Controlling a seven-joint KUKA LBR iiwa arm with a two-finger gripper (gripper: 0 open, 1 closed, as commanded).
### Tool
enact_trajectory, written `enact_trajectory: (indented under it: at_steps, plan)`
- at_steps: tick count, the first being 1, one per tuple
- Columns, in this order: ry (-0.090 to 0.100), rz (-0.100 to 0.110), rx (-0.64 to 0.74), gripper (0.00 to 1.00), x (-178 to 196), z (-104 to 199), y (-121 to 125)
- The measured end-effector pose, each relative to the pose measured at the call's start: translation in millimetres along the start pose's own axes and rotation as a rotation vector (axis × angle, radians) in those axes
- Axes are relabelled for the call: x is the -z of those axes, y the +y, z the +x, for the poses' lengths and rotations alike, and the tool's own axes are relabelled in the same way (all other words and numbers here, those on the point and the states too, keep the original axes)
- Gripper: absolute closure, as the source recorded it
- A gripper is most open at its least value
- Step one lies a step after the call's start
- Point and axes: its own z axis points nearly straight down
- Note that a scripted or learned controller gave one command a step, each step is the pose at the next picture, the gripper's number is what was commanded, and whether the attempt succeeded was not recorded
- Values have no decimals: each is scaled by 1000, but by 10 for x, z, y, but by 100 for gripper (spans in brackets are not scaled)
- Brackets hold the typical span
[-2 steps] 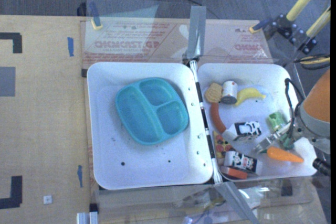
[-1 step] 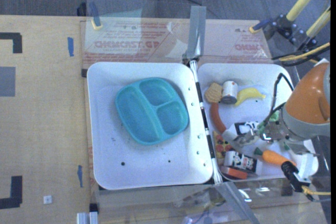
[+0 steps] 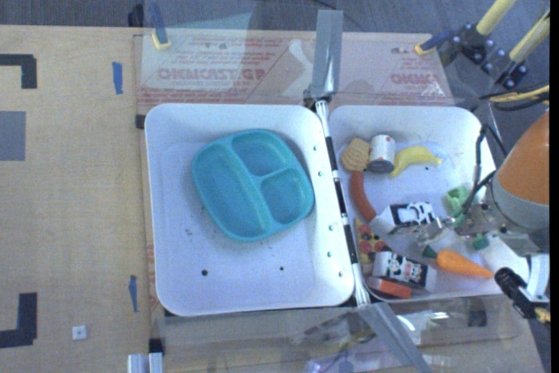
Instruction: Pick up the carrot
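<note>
The carrot (image 3: 464,265), orange with a small green end on its left, lies near the front right of the right bin (image 3: 454,120). My gripper (image 3: 447,226) hangs just above and behind the carrot, over the bin's right side, with the arm's orange band (image 3: 531,163) at the frame's right edge. Nothing that I can see is held in the gripper. The carrot lies free on the bin floor.
A teal divided plate (image 3: 253,183) sits in the left bin (image 3: 175,258). The right bin also holds a cracker (image 3: 354,155), a small can (image 3: 382,153), a banana (image 3: 417,158), a red sausage (image 3: 362,195), a black-and-white toy (image 3: 410,214), a green piece (image 3: 456,198) and a small box (image 3: 403,272).
</note>
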Motion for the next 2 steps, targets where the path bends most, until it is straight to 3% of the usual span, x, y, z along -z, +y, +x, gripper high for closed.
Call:
enact_trajectory:
  at_steps: [1, 2]
  plan:
    - [-11, -7, -1, 100, 110, -28, 12]
    - [0, 12, -287, 100, 221, -112, -49]
